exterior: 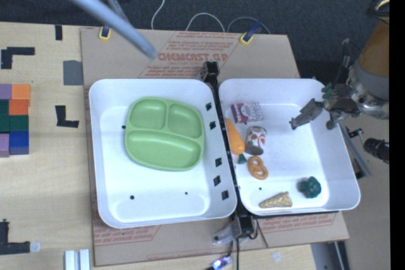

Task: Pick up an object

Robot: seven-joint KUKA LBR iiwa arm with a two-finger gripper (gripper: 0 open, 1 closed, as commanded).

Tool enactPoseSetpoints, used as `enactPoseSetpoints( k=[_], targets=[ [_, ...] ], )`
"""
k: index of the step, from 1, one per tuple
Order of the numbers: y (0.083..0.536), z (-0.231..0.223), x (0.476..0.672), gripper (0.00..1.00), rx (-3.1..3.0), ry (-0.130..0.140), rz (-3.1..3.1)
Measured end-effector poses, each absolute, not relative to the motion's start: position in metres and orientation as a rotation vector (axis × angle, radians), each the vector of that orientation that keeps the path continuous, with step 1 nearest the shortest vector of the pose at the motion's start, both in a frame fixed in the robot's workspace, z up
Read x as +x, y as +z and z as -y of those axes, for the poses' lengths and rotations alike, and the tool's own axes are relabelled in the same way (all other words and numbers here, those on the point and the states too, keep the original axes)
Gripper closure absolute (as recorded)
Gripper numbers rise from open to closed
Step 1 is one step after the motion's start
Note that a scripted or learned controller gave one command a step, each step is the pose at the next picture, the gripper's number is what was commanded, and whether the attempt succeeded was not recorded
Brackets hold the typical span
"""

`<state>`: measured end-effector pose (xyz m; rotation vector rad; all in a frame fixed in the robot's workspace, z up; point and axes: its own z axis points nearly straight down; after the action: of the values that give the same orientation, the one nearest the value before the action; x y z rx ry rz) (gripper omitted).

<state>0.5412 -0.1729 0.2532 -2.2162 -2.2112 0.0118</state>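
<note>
Holding a green divided plate (166,134), the left bin (107,155) sits beside the right bin (335,164), where a carrot (235,138), pretzel (257,167), packet (246,112) and teal lump (310,186) lie. The hand (316,114) hovers spread, pinching nothing.

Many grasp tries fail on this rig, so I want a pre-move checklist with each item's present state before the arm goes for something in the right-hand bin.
1. Gripper over the right bin: ok, at its upper right.
2. Nothing between fingers: ok.
3. Fingers spread: ok.
4. Teal object apart from neighbours: ok.
5. Carrot clear of the wall: not ok, it lies along the divider.
6. Pretzel separated from the packet above: cannot tell.
</note>
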Motion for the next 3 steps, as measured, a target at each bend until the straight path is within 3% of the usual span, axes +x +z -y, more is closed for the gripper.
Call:
enactPoseSetpoints(
  k=[1,3],
  targets=[
    [0.26,0.172,0.544,0.0,-2.219,0.002,2.223],
    [0.155,0.174,0.541,0.0,-2.218,0.007,2.218]
  ],
)
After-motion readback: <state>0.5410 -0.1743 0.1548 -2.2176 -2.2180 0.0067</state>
